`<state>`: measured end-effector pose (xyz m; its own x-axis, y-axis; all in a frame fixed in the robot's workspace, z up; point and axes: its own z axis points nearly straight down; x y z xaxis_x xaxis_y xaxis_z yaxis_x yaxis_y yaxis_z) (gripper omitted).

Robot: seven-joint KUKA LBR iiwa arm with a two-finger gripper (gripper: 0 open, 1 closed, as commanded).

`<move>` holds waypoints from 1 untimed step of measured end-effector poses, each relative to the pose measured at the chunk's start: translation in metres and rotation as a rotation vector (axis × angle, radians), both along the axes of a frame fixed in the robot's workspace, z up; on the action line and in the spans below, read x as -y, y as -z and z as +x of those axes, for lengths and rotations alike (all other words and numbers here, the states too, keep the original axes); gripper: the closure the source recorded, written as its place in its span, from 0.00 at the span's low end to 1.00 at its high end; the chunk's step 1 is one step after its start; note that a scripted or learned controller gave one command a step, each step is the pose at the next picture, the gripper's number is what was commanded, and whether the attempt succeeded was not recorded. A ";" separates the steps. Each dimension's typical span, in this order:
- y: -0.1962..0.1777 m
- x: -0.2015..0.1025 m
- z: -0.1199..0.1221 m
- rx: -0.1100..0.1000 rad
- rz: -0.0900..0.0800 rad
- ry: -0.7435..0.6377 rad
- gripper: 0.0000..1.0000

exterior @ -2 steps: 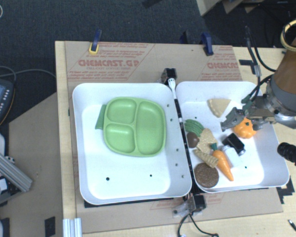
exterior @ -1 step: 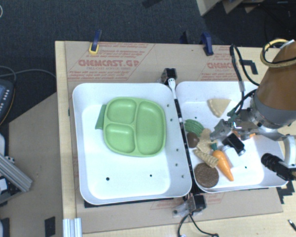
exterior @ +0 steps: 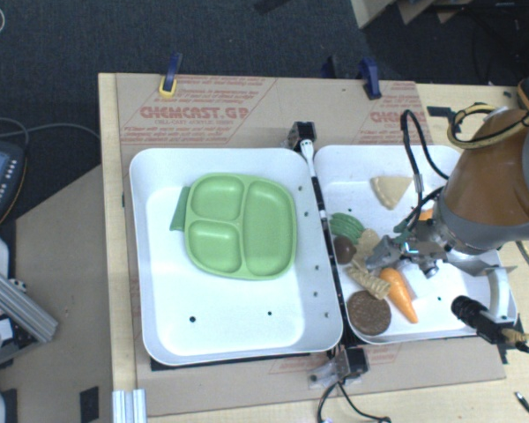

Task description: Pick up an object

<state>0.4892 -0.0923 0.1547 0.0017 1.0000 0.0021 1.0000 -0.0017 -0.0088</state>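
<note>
Over right bin [exterior: 476,161]: claw [exterior: 386,256] just above carrot [exterior: 400,294]; open/shut unclear.

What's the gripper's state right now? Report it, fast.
Gripper: low in the right bin, just above the carrot; open or closed cannot be told, and nothing is seen between its fingers.

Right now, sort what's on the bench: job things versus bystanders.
Job:
gripper, low in the right bin
carrot
brown round piece
green item
pale wedge

Lying about:
green divided plate in the left bin
yellow clamp
blue clamp
</note>
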 end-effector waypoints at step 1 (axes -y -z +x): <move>0.043 0.004 0.000 0.007 -0.001 -0.002 0.00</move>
<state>0.4887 -0.0966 0.1120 -0.0001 1.0000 0.0012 1.0000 0.0001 -0.0017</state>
